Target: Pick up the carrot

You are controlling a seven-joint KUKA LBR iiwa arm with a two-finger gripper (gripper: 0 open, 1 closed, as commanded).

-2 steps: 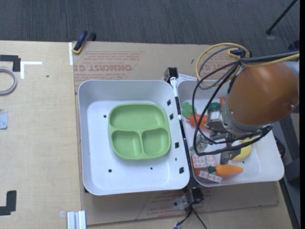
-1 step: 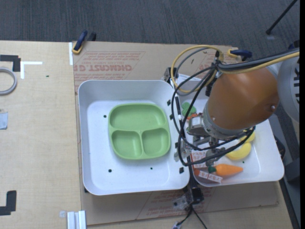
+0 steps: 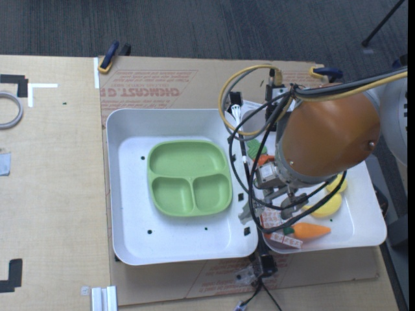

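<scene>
Camera view: we are looking down on two white bins, starting at the edge closest to us and going back.
Carrot: we are seeing it lying flat near the front wall of the right bin, just to the right of the arm's lower end.
How the carrot feels: we are guessing it is a light, hard toy with a smooth skin, so it may be slipping out of a weak squeeze.
Where to grab: we are thinking the thick middle is best, squeezing across it, not the thin pointy tip.
Gripper: it is hanging low just left of the carrot, and the arm and cables are hiding it, so we cannot tell if it is squeezing.
Yellow thing: it is lying just behind the carrot, so it may be getting bumped.
Green plate: it is sitting in the left bin, well apart from the carrot.
Arm's orange band: it is covering much of the right bin's back.
</scene>
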